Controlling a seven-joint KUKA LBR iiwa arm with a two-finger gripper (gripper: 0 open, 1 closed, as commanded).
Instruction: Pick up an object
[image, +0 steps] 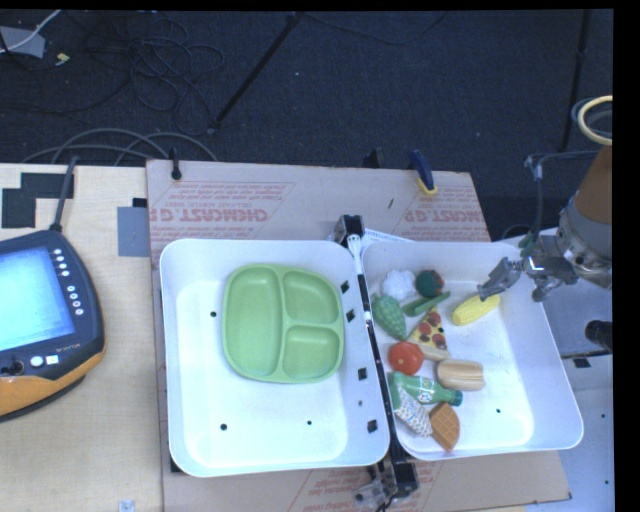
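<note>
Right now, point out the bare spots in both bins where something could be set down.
Left bin: a bare strip in front of the green divided plate, running to the near wall. Right bin: bare floor right of the bread roll and below the corn. Crowded along the divider, from the tomato down, and the gripper hangs by the corn.

Robotics lab: teach pendant (45, 310), floor cables (150, 70), cardboard-lined bench (260, 205).
</note>
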